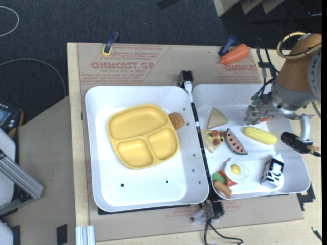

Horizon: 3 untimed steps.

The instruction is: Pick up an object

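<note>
White plastic forms both shallow bins on the cardboard-covered worktop point(153, 60). The left bin point(102, 188) holds a yellow three-compartment plate point(143, 135), with a small brown bread-like piece point(177, 120) touching the plate's right edge. The right bin point(299, 180) carries toy food: a tan cheese wedge point(216, 118) near its upper left, a pizza slice point(213, 138) just below that, a watermelon slice point(235, 141) beside the pizza, a yellow corn cob point(260, 135) to the right, a fried egg point(236, 169) lower down, a hot dog with green trim point(222, 184) at the bottom, and a black-and-white carton point(273, 172) at the lower right. The gripper point(255, 115) hangs low over the upper part of the right bin, just above the corn cob and right of the cheese wedge; whether it is apart or together I cannot tell. An orange carrot-like toy point(235, 54) lies on the worktop behind the bins.
</note>
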Available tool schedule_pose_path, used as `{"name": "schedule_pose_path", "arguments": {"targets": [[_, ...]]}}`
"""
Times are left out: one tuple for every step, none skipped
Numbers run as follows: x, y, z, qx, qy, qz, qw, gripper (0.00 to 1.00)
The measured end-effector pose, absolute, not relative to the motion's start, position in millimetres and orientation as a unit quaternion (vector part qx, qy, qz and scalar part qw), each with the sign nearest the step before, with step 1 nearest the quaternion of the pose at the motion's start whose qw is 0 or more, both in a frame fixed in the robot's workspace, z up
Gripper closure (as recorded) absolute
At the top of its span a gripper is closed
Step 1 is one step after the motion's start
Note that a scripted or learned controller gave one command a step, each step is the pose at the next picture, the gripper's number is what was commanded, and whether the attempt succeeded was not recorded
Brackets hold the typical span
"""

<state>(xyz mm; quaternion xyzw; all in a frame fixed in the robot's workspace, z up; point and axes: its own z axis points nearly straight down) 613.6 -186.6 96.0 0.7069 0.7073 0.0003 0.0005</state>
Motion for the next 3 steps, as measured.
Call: {"name": "schedule_pose_path", "arguments": {"targets": [[613.6,-179,156,0.706,0.708,0.0019,0.004,1.00],[611.2,-169,209,0.706,0.708,0.0021,0.004,1.00],[612.3,-169,226,0.707,0.708,0.0013,0.003,1.00]]}}
